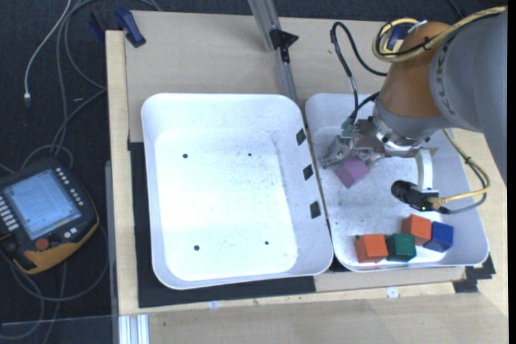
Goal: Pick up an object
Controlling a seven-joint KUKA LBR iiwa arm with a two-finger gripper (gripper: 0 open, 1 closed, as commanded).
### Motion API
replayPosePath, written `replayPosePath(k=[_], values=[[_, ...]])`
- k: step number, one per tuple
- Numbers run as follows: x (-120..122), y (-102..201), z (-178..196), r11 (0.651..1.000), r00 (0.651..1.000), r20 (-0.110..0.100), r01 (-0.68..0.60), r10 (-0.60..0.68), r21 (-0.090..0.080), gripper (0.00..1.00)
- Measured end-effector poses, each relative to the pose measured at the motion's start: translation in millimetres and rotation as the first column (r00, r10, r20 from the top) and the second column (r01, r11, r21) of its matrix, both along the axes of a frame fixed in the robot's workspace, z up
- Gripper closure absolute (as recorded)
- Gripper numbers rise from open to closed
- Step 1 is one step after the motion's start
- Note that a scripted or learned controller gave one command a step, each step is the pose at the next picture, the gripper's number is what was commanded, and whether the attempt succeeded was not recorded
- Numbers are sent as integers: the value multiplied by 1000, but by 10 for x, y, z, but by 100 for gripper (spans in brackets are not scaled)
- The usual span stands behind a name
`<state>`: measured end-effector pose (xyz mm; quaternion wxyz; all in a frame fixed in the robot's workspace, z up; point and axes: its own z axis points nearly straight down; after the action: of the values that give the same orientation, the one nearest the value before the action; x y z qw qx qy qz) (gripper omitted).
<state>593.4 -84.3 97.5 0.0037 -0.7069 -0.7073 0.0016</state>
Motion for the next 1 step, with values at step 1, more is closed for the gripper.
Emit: replayPosePath(k=[1], values=[[-40,438,1077,1000,1000,17,-5,5,-2,0]])
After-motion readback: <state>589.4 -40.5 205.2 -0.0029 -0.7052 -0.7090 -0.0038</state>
